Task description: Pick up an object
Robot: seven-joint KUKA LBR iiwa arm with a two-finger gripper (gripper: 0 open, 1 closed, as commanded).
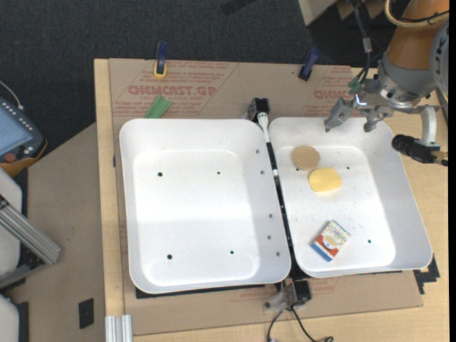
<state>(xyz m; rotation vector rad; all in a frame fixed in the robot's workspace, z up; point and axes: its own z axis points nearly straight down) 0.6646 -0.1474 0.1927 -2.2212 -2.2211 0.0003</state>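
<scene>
**Q:** Which objects do you have to choose from, and where do they lie?

**A:** Three, all in the right-hand shallow white plastic bin (399, 191). The flat round tan disc (306, 157) sits toward the far left of that bin. The pale yellow rounded block (325, 181) lies just beside it on the near side. The small red, white and blue printed packet (331, 240) rests well apart, toward the near edge, its long axis running diagonally.

**Q:** How does the tool stand relative to them?

**A:** The two-finger gripper (353, 118) hangs over the far rim of the same bin, fingers spread apart with nothing between them. The tan disc is your nearest candidate: it lies nearward and slightly left of the gripper. You would judge a short move toward the near side, then a descent, sufficient.

**Q:** And beyond?

**A:** The left white bin (142, 141) adjoins it, on a brown cardboard sheet (235, 84).
</scene>
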